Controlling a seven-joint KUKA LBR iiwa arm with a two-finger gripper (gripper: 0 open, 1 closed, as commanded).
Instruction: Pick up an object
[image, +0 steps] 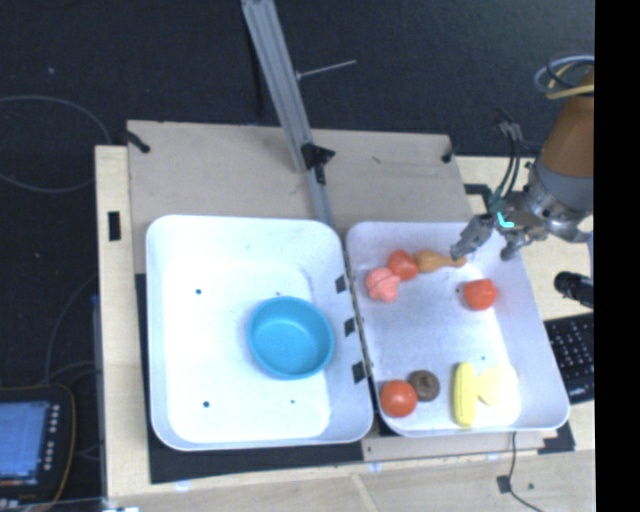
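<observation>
The right bin (440, 330) holds several toy foods. A pink piece (382, 284), an orange-red piece (402, 264) and a tan piece (433, 261) lie together near its far side. A red ball (480, 294) sits to their right. Along the near edge are a red tomato (398, 398), a small brown disc (425, 384), a yellow banana (465, 393) and a pale yellow piece (497, 385). My gripper (488, 247) hangs over the bin's far right corner, open, with nothing between its fingers. Its left finger (467, 243) is just right of the tan piece.
A blue bowl (290, 337) stands in the left bin (200, 260). A grey slanted pole (285, 100) crosses the back of the bench down to the gap between the bins. A black keyboard (572, 355) lies right of the right bin.
</observation>
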